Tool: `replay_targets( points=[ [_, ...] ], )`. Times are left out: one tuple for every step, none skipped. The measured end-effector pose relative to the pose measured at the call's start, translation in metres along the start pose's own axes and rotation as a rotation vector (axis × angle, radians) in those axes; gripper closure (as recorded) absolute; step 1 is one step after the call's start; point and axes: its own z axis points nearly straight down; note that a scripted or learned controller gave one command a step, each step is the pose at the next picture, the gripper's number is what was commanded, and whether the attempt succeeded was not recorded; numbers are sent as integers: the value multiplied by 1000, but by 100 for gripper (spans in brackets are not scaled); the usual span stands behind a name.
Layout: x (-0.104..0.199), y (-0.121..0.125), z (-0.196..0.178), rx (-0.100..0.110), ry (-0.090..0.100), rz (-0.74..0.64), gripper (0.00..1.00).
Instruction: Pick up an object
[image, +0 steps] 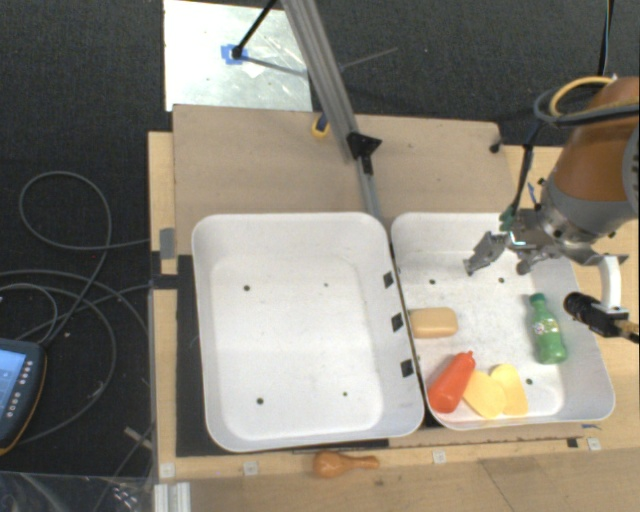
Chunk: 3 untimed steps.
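A grey-and-orange arm reaches in from the right above a desk carrying two shallow white bins side by side, its hand poised over the upper part of the right bin. The two fingers stand apart, one splayed toward the bin's middle and one nearer the wrist, with nothing between them and nothing touching them as far as the view shows. Every candidate for pickup lies in the right bin, below the hand in the picture, toward the near rim. A green bottle sits closest, just down and to the right of the hand, its long axis running roughly up and down the frame with the cap end toward the hand. A tan block lies down and to the left, near the wall between the bins, its long side running left to right. Farther off, against the near rim, a red bottle lies on a slant beside two yellow pieces that touch each other. The left bin holds nothing to pick. A brown wooden piece rests on the desk outside the bins, at the front edge. Judged from this, no grasp has begun, and the bottle looks the shortest reach: a descent down-right with the fingers set across its narrow width.
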Motion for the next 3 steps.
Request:
replay_targets(
  points=[
    [0, 1, -2, -5, -1, 1, 0],
    [-9, 6, 49, -1, -1, 5, 0],
    [-8, 2, 112, 2, 0, 4, 0]
  ],
)
